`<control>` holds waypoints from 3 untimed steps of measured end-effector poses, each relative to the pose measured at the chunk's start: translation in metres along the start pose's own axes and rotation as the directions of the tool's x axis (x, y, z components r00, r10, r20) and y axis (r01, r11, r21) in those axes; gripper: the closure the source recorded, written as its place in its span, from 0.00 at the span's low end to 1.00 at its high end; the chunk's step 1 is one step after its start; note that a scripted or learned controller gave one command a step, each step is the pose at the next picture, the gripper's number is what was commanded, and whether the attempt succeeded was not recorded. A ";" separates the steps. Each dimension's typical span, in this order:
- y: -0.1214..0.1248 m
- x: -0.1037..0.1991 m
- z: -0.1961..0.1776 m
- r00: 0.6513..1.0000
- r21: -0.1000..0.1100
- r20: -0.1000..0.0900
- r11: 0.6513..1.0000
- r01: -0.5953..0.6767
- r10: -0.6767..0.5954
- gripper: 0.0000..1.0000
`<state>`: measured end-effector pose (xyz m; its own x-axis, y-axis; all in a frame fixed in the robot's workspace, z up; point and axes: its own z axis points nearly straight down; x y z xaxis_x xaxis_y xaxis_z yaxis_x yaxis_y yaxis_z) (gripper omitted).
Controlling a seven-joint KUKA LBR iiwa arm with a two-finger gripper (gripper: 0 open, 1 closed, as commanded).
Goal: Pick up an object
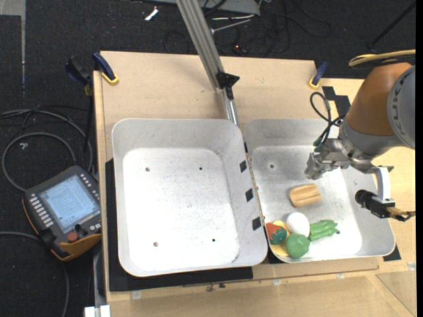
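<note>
Nearest object: a tan bread-roll-shaped piece (305, 194) lies on the floor of the right bin (277, 152), roughly mid-bin, on its side with its long axis running left to right.
My gripper: my gripper (316, 166) sits just above and to the right of the tan piece, low in the right bin, apart from it; nothing shows between my fingers.
My finger state: I cannot tell whether they are apart or together, since they blur into one grey mass from this angle.
My arm: my arm (380, 114) comes in from the right edge, the orange band above the wrist, the grey wrist angled down and left toward the bin floor.
Other objects: a cluster sits in the near left corner of the right bin: a white egg-like ball (297, 224), a green pepper-like piece (323, 230) to its right, a round green piece (297, 246) below it, and a red and yellow piece (277, 233) against the bin wall. They touch or nearly touch one another and lie near the tan piece.
Left bin: the left bin (132, 177) stands beside the right one, their rims meeting along the middle.
Bench: both bins rest on a pale wooden bench (165, 84).
Surroundings: a handheld control pendant (65, 208) lies on the dark floor to the left of the bench.
</note>
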<state>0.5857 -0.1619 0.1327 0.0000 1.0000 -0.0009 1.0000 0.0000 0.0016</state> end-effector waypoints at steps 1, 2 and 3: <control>0.001 -0.001 -0.043 1.000 -0.004 0.001 1.000 0.002 -0.002 1.00; 0.003 -0.002 -0.088 1.000 -0.005 0.002 1.000 0.002 -0.002 1.00; 0.015 0.052 -0.080 1.000 0.001 -0.003 1.000 0.007 -0.007 1.00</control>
<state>0.6007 -0.1098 0.2127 -0.0072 1.0000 0.0021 1.0000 0.0072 0.0002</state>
